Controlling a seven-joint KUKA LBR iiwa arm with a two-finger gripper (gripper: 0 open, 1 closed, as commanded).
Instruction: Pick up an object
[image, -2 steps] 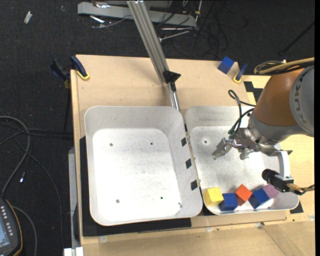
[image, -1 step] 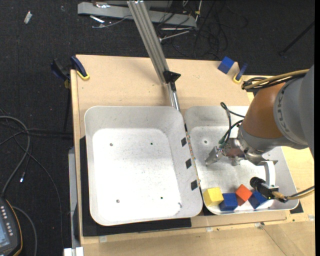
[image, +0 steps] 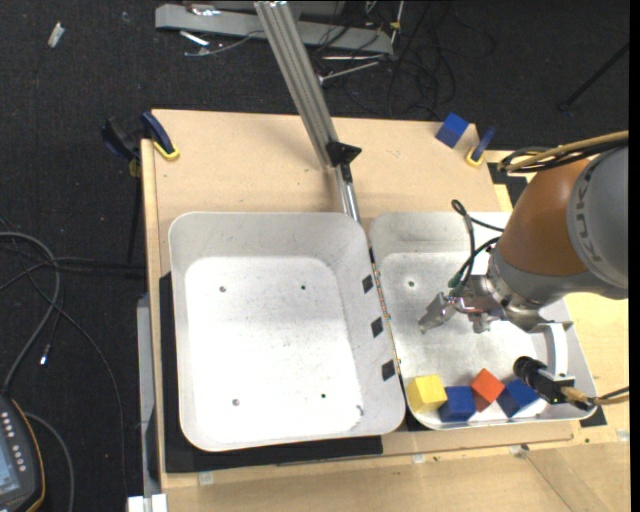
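At about five o'clock in the right bin, a yellow block, two blue blocks and an orange block huddle against the near wall. They look light, rigid and smooth-faced, best pinched across flat opposite sides. The hand hovers at their twelve o'clock, holding nothing; I cannot tell its spread

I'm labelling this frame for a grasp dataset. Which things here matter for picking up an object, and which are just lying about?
For the job:
- gripper
- yellow block
- orange block
- two blue blocks
- right bin

Lying about:
- left bin
- blue block on the bench corner
- blue and yellow clamps
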